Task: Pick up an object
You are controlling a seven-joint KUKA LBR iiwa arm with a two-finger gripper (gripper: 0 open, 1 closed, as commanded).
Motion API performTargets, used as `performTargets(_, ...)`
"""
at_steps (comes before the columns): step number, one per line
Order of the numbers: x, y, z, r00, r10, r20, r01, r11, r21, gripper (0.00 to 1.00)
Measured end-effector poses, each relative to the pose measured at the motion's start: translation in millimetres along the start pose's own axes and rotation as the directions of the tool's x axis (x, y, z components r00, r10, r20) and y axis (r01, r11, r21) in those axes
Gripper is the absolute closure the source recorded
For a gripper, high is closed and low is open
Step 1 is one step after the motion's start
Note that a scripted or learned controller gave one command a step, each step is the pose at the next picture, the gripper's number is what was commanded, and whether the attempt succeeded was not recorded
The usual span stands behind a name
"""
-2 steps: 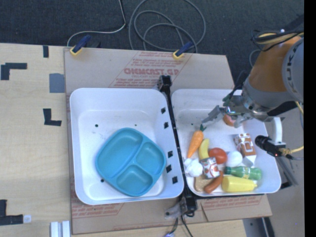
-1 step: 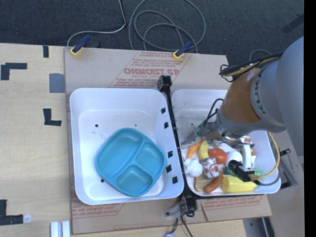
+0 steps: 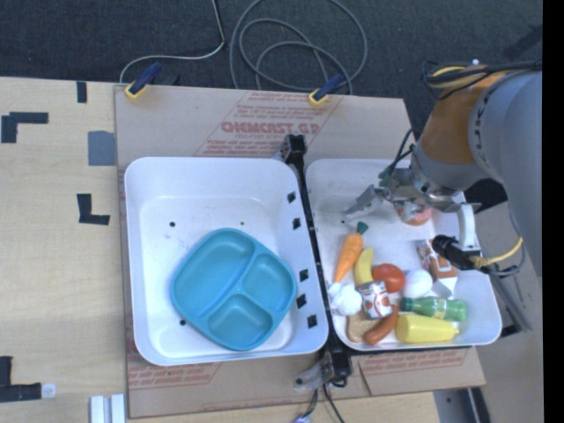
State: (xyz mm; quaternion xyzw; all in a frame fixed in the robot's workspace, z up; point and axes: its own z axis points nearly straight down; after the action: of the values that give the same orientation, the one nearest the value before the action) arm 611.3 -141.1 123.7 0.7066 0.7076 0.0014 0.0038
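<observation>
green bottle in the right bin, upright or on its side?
On its side. The green plastic bottle lies lengthwise across the right white bin, just above the yellow toy pepper.

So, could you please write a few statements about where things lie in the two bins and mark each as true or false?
1. The blue divided plate lies in the left bin. True.
2. The toy carrot lies on the blue plate. False: it lies in the right bin, near the divider.
3. The arm reaches over the right bin. True.
4. The yellow toy lies at the right bin's far edge. False: it lies at the near edge, by the green bottle.
5. The bins rest on cardboard. True.
</observation>
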Motion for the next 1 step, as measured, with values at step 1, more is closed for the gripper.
performTargets(1,42.1,-63.7,39.0,1.000,0.000,-0.001,0.000,1.000,0.005,0.00)
